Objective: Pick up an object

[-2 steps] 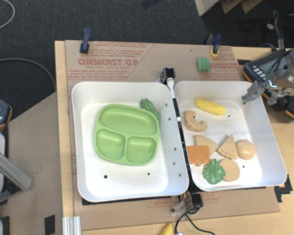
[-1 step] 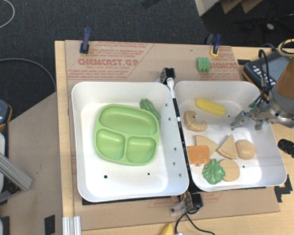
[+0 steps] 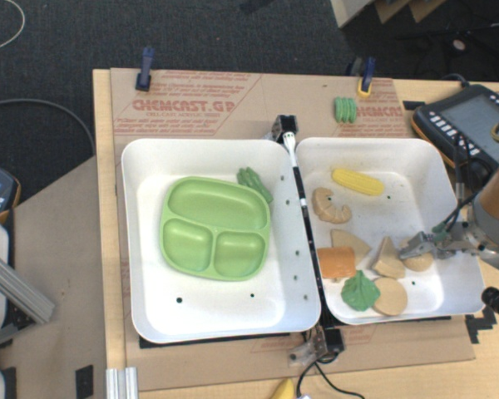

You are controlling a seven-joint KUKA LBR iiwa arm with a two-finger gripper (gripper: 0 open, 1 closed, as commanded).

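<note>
The right bin holds several toy foods: a yellow corn cob, a tan croissant-like piece, an orange block, a tan wedge, a green leafy piece and a round tan biscuit. My gripper reaches in from the right, low over the bin's right half. It is just above a small tan piece and beside the tan wedge. I see nothing lifted off the bin floor.
The left bin holds a green divided plate and a small green item by its right wall. Another green item lies on the board behind the bins. A black handheld controller sits at the far right.
</note>
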